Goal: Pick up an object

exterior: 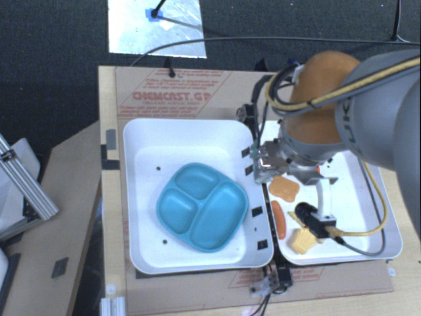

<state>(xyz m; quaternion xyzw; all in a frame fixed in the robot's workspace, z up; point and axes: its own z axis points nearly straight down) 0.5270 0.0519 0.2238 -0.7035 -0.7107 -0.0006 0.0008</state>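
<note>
The arm reaches in from the right, and its wrist with the orange band hangs over the left part of the right bin (375, 242). The gripper (266, 166) points down near the wall between the two bins, largely covered by the wrist. Just below it in the right bin lies a flat orange piece (284, 188). A slim orange-red stick (279, 220) lies along that bin's left wall. A pale yellow chunk (302, 241) sits near its front edge. A blue divided plate (202, 206) lies in the left bin (177, 137).
The bins stand on a brown board (172, 94) with red print. A silvery sheet (155, 18) lies beyond it on the dark floor. A metal rail (26, 183) stands at the far left.
</note>
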